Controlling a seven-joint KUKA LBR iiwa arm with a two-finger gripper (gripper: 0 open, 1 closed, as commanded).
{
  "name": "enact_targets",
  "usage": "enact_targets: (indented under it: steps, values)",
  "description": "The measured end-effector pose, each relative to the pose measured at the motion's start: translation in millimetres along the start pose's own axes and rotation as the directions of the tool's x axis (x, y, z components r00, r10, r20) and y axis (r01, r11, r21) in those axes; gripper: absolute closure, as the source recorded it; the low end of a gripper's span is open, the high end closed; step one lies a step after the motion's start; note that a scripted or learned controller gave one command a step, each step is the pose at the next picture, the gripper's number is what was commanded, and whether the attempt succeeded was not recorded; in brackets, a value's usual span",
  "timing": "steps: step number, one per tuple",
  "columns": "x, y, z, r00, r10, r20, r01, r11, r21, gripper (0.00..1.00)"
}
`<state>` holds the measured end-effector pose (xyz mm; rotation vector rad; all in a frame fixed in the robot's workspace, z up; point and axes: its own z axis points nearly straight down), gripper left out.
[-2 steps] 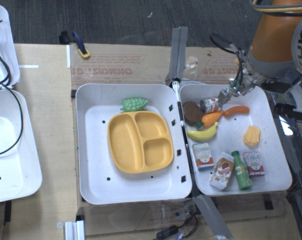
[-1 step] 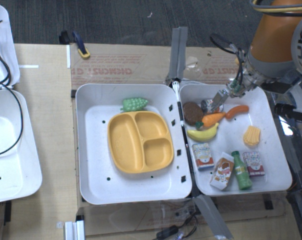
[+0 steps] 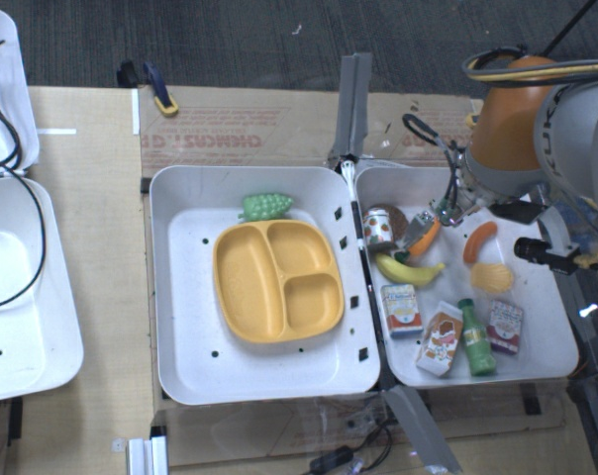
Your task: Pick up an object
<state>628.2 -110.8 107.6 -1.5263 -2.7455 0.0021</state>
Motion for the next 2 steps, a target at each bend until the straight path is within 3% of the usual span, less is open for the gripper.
enact_targets:
  steps: [1,2]
  values:
    - [10.7,-3.3,8.2,0.952,-0.304,0.020,0.304,0.952,-0.012,0.00]
    - [8.9,-2.4,-0.5,0.954,-0.300,0.022,0.301,0.954,-0.014,1.00]
